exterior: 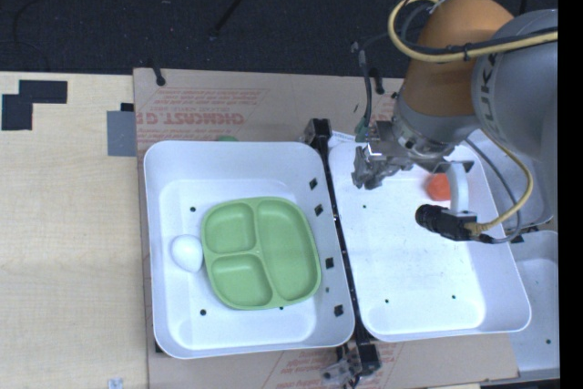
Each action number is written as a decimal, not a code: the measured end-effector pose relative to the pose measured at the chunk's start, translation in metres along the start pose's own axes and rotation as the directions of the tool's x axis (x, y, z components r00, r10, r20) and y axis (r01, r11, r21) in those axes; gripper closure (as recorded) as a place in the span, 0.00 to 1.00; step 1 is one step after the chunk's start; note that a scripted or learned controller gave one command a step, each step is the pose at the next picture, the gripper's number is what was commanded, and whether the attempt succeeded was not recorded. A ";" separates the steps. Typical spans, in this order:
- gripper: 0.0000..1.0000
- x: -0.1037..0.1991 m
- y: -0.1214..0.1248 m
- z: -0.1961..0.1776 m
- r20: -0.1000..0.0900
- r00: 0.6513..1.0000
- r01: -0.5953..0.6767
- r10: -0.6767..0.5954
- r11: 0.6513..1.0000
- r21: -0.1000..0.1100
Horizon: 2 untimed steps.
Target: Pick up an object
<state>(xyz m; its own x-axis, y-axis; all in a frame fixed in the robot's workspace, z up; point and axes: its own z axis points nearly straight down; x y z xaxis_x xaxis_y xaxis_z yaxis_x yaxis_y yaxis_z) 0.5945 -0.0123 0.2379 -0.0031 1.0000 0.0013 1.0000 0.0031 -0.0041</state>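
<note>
Orange object [438, 187] half behind arm [474, 77]

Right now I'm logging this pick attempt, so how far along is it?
Early stage. Done: the arm has reached over the right bin, its end effector low near the bin's upper left corner. In hand: nothing visibly gripped. Left: an actual pick. The orange object sits in the right bin beside the arm; the green divided plate and white egg-shaped object lie untouched in the left bin.
</note>
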 end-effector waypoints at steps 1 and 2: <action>1.00 0.043 0.006 -0.001 0.000 1.000 0.001 -0.001 1.000 -0.001; 1.00 0.084 0.008 0.005 0.000 1.000 0.000 0.000 1.000 -0.001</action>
<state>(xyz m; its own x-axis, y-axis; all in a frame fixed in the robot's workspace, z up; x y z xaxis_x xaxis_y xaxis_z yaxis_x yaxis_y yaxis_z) 0.6025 0.0722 0.2331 -0.0036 1.0000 0.0008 1.0000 0.0036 -0.0031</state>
